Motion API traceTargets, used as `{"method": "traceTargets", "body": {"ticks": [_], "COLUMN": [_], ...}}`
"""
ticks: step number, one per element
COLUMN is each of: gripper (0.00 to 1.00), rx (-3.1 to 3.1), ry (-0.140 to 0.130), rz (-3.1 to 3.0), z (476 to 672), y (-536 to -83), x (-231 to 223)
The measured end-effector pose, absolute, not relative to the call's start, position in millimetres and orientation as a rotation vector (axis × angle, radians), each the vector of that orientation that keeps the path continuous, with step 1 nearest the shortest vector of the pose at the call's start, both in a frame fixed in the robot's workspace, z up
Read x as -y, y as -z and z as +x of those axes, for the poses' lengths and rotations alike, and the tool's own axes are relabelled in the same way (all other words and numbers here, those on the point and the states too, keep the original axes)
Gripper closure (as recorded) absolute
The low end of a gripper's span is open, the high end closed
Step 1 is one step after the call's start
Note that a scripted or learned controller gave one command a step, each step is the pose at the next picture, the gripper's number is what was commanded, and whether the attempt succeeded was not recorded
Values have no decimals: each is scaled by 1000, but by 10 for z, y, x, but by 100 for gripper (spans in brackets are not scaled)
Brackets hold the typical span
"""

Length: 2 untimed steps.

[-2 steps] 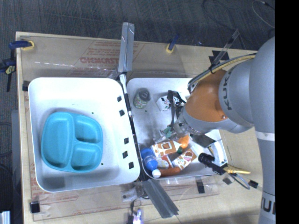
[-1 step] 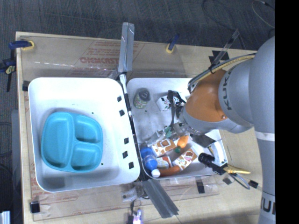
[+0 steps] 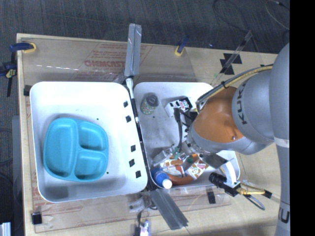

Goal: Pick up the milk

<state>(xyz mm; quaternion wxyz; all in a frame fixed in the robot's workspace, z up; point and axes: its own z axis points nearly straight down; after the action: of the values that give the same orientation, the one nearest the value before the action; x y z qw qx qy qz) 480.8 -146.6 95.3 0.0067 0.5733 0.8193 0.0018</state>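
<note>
The arm (image 3: 231, 119) overhangs the milk (image 3: 173, 165), lying left-right.

The arm (image 3: 261, 112) is bulky grey with a rounded orange band, black lettering and a yellow-and-black cable.

Two white bins (image 3: 78, 90) sit on a pale wooden bench (image 3: 59, 48) printed with faded red lettering; the left bin holds a light blue tray (image 3: 76, 149). The arm (image 3: 261, 107) is grey with an orange band (image 3: 219, 119). In the right bin lie a blue bottle with a white cap (image 3: 161, 178), a clear grey-lidded jar (image 3: 149, 103), and multicoloured cartons (image 3: 184, 166) in white, orange and green.
</note>
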Motion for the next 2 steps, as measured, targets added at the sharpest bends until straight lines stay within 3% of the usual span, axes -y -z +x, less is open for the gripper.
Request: {"method": "traceTargets", "body": {"ticks": [1,2], "gripper": [100,100], "rx": [-2566,-2667], "ry": [-6,-1], "rz": [1786,1642], "z": [4822,5035], "y": [-1051,-948], "x": [1464,1154]}}
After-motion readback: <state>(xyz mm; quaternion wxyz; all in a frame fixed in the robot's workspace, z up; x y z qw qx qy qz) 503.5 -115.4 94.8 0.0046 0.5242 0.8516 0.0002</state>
